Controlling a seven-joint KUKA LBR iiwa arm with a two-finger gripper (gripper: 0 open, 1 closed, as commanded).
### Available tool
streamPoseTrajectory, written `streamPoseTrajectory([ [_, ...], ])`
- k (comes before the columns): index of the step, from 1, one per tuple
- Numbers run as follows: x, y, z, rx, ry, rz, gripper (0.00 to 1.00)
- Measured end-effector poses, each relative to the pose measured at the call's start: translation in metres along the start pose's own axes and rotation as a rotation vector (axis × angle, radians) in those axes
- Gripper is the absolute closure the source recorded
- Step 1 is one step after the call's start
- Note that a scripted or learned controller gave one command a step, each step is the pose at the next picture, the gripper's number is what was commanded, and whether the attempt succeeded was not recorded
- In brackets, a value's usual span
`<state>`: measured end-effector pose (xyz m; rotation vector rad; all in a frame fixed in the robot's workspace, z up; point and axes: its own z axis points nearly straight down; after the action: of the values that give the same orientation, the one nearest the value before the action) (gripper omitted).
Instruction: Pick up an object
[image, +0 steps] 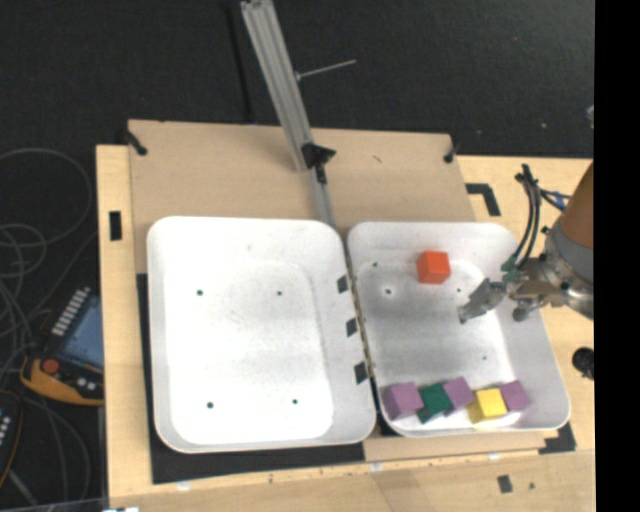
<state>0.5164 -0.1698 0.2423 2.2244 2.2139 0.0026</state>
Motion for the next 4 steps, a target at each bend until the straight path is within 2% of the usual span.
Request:
streamPoseTrajectory([
  [1, 0.005, 0.056, 0.109, 0.008, 0.001, -0.008, 0.00],
  [2, 0.010, 0.161, 0.146, -0.003, -0.001, -0.009, 0.00],
  [3, 0.007, 0.160, 0.133, 0.000, -0.005, -0.013, 1.00],
  [4, 0.008, 0.160, 0.134, 0.002, -0.004, -0.016, 0.00],
])
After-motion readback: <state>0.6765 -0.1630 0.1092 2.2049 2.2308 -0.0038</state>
